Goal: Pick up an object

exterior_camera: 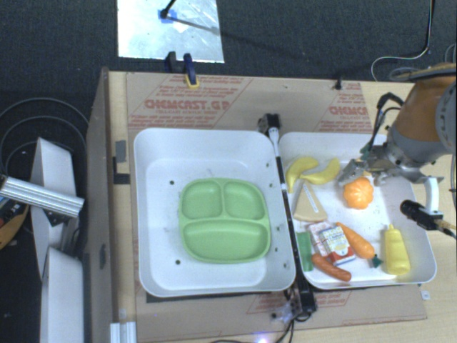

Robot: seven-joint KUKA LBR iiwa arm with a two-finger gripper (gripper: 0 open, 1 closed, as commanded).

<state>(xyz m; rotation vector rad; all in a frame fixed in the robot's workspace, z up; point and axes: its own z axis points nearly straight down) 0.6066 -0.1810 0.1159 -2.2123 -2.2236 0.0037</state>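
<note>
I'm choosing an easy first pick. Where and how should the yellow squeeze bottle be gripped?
Grip the yellow squeeze bottle across its body's middle, coming straight down. It lies flat near the right bin corner, nozzle pointing up-frame, with open floor on both long sides.

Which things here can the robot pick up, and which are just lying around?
For picking: bananas, orange, cheese wedge, carrot, sausage, yellow bottle, small carton, all in the right bin under the gripper.

Lying about: green plate, clamps, cables.
</note>
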